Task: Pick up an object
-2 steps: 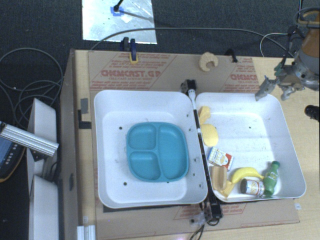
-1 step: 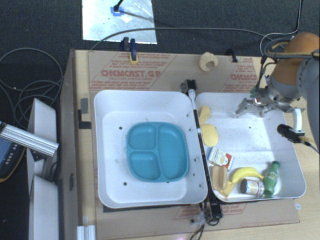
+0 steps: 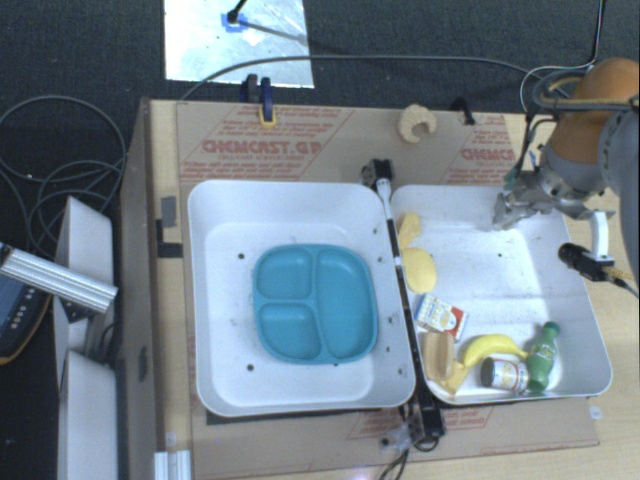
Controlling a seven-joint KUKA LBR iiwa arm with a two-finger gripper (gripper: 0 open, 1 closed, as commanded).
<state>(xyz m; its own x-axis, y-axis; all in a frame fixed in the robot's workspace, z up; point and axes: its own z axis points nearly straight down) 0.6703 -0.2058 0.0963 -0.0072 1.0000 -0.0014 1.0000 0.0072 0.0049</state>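
Two bins (image 3: 215, 218) lie before you; your gripper (image 3: 508, 211) hangs over the right bin's bare far corner, jaw state indiscernible, objects crowding the near-left edge.

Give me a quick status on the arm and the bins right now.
Two-finger gripper low at right bin's far edge, nothing seen between fingers. Yellow banana, green plastic bottle untouched in near corner. Blue divided tray in left bin.

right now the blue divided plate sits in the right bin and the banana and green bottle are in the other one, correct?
Not quite. The camera view shows the blue divided plate in the left bin, not the right. The banana and green bottle are in the other one, the right bin, near its front corner.
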